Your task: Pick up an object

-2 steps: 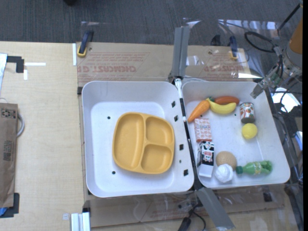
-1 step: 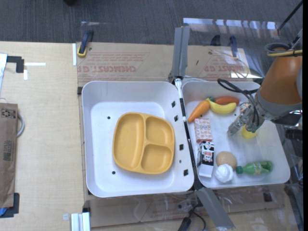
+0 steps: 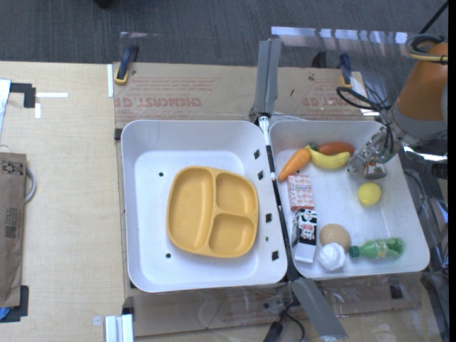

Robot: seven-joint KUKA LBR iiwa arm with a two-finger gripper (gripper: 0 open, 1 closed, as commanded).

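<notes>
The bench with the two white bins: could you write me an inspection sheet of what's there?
Surface: two white bins; left bin, right bin.
Job's things: right bin holds carrot, banana, lemon, green bottle, milk carton.
Clutter: yellow divided plate in left bin.
Grippers: gripper low over right bin beside banana; nothing seen held.
Cables: black cable by the arm.
Surroundings: brown paper bag far left.
</notes>
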